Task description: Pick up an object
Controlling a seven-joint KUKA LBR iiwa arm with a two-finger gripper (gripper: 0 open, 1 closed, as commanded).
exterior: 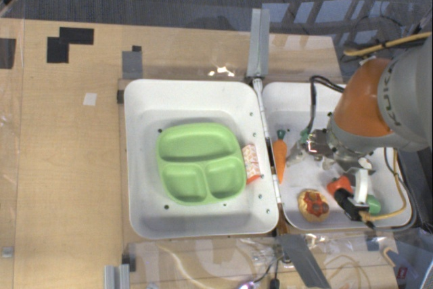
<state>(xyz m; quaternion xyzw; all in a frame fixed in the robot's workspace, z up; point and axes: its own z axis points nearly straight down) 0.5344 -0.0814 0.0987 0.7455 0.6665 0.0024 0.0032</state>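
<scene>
From the camera above, my gripper [318,145] hangs over the right bin [298,91]. My own wrist covers it, so I cannot tell if the jaws are spread or pressed together. The nearest object is the carrot [279,160], which lies along this bin's left wall. It looks like a smooth, stiff plastic toy, probably light and a little slippery. I would take it across the thick part under the green top. Near it lies a round, bumpy toy food [314,205].
</scene>
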